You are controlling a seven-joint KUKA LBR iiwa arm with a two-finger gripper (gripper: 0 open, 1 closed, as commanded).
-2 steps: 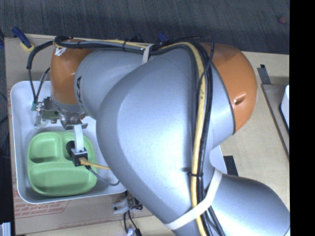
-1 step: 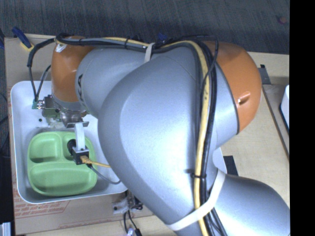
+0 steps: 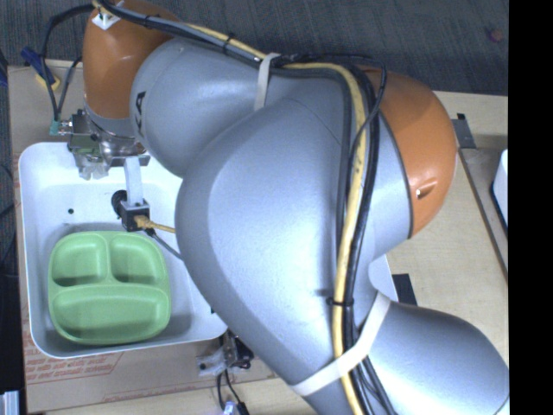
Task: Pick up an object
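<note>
A green divided plate (image 3: pixel 108 288) lay in the near end of the left white bin (image 3: pixel 39 188). Beyond it, not touching, the gripper (image 3: pixel 93 164) hung at the bin's far edge. Whether it was open or closed could not be told.

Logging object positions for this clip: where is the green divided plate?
In the camera view's lower left, the green divided plate lies in the white bin, toward its near end, just left of the grey arm.
</note>
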